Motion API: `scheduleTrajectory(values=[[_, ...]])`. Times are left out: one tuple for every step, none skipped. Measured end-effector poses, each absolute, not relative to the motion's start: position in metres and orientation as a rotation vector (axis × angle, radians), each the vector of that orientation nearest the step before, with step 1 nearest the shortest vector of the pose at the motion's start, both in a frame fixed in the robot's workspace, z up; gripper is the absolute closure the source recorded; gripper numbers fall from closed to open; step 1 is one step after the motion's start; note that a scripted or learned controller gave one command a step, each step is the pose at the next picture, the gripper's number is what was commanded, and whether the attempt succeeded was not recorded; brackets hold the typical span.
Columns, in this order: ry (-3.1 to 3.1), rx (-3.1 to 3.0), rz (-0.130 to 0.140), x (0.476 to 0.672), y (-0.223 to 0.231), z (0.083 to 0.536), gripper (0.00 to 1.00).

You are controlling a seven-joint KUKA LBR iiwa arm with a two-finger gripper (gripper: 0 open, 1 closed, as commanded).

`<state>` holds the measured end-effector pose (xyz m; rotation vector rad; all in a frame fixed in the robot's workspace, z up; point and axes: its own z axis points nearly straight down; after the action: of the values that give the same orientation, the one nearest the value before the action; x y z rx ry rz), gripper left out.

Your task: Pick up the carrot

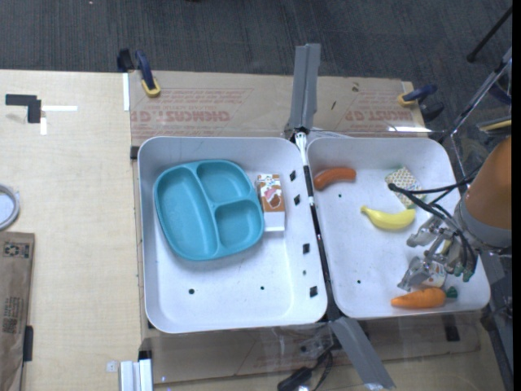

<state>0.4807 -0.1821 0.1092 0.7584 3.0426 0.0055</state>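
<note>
Carrot (pixel 418 299) lies at near edge of right bin (pixel 358 296), just below end effector (pixel 422 274). End effector hovers right above it, tips near or touching; can't tell finger spread, nothing visibly held. Banana (pixel 388 217) and sausage (pixel 334 177) farther back. Left bin (pixel 220 304) has blue tray (pixel 208 208), small box (pixel 271 194).

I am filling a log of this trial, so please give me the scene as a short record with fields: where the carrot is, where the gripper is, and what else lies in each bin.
carrot: lying at the near edge of the right bin
gripper: low over the right bin, just above the carrot; no carrot seen between its fingers
right bin, other things: banana, sausage, small patterned item
left bin: blue divided plate, small packet beside it
</note>
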Motion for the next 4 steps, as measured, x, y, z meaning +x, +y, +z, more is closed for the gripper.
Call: scheduleTrajectory(values=[[3.044, 0.776, 0.003, 0.4782, -0.1896, 0.0915, 0.0], [3.04, 0.779, 0.006, 0.4796, -0.189, 0.1007, 1.0], [3.04, 0.779, 0.006, 0.4796, -0.1891, 0.1007, 0.0], [3.101, 0.474, 0.001, 0.4794, -0.192, 0.0926, 0.0]])
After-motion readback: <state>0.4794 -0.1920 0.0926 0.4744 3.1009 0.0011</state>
